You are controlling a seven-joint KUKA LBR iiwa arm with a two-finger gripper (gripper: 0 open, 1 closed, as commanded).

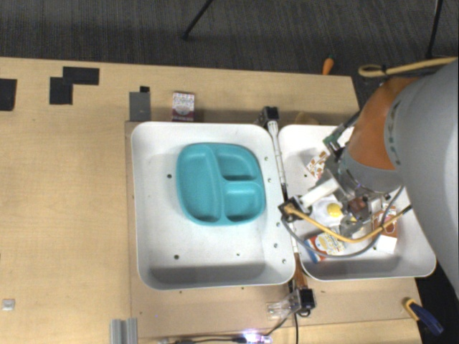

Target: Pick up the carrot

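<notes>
End effector lowered into the right-hand shallow white bin (412, 267).

The grey arm with the orange band (401, 131) reaches in from the right; its end effector (353, 217) sits low among cluttered small items, one of them a yellow round piece (333, 210). The carrot cannot be identified among them. The left-hand white bin (154, 192) holds a teal plastic divided tray (219, 183) on the light wooden desk (64, 213).
</notes>
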